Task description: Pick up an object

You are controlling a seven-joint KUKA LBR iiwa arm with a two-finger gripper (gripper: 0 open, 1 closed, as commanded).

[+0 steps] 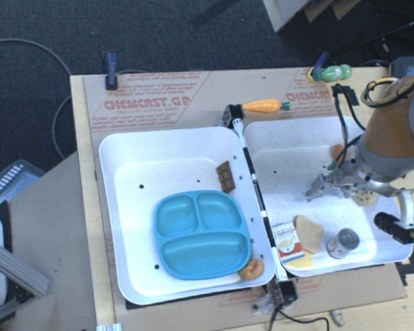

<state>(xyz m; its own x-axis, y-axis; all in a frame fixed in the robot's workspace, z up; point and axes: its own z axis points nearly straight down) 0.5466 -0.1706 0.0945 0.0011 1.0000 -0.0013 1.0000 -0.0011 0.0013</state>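
The jaws (327,187) sit low inside the right bin (289,139), over its bare white floor near the middle, with grey fingers splaying toward the left; whether they are parted or closed cannot be told from this angle, and nothing is visible between them. Behind them the grey wrist and the orange band of the arm (390,132) rise toward the right edge, with black and yellow cables looping above.

Just right of the jaws, partly under the wrist, lies a small round speckled cookie (365,198). A small orange object (338,150) peeks out behind the arm near the bin's back. Toward the front wall of the same bin lie a tan bread slice (310,233), a small carton (286,242) with a red and yellow label touching a yellow piece at the front-left corner, and a silver can (342,242) to the right of the bread. All are apart from the jaws.

In the left bin (123,159) a blue divided plate (201,234) lies flat, a brown chocolate bar (226,176) leans near the dividing wall, and a brown pretzel-like piece (252,268) sits at the plate's front-right corner.

On the bench (154,101) behind the bins lie a toy carrot (263,107) and a green bottle (333,72).
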